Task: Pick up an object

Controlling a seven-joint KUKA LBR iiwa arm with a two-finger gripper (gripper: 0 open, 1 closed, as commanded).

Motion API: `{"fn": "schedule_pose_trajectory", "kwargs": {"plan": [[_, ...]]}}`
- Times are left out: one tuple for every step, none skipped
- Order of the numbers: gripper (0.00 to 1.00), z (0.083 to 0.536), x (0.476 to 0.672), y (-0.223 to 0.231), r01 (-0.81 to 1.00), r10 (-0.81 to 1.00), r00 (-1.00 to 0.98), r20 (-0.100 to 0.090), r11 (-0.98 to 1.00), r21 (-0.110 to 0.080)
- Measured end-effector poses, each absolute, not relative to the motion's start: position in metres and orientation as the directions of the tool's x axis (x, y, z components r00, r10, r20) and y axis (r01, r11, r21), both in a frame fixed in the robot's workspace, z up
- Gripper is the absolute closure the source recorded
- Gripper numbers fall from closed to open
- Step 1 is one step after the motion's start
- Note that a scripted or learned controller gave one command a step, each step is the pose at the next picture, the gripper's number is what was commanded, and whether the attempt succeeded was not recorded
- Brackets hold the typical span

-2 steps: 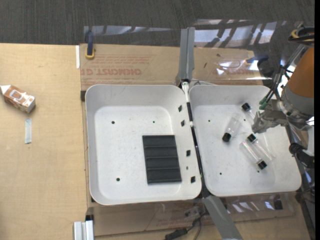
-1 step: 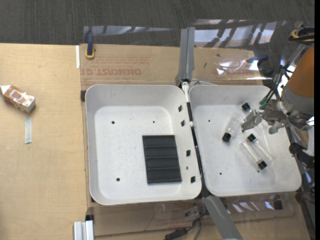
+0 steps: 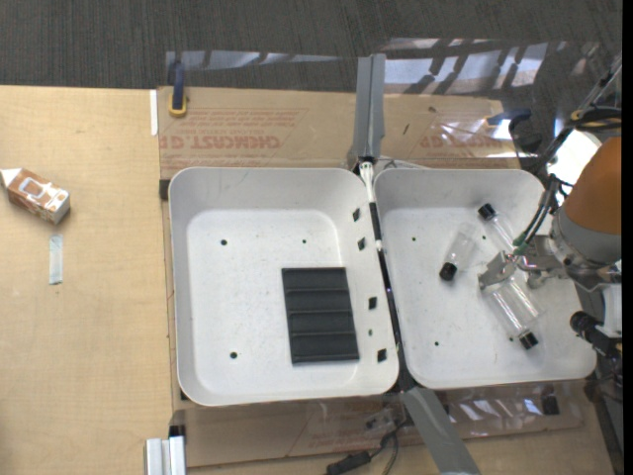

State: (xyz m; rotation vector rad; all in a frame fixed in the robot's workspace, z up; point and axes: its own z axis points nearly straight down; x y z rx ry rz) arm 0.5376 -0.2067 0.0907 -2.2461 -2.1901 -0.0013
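Three clear vials with black caps lie in the right bin [image 3: 425, 359] — the lowest vial [image 3: 515, 315] runs diagonally, cap toward the near-right corner. The gripper [image 3: 499, 268] sits just above its upper end; its opening cannot be told.

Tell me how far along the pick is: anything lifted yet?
Nothing looks lifted. Done so far: the arm has reached into the right bin, with the gripper low among the clear vials. In hand: nothing I can confirm, since the vials lie on the bin floor. Left: a grasp and a lift. The black block sits untouched in the left bin.
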Motion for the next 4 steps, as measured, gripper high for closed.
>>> {"fn": "schedule_pose_trajectory", "kwargs": {"plan": [[1.0, 0.099, 0.537, -0.208, 1.0, 1.0, 0.029, 0.002, -0.029, -0.004], [1.0, 0.194, 0.609, -0.148, 0.991, 0.991, 0.13, -0.002, -0.13, -0.002], [1.0, 0.206, 0.628, -0.068, 0.994, 0.994, 0.111, -0.002, -0.111, -0.003], [1.0, 0.241, 0.651, -0.094, 0.996, 0.996, 0.088, -0.002, -0.088, -0.001]]}}
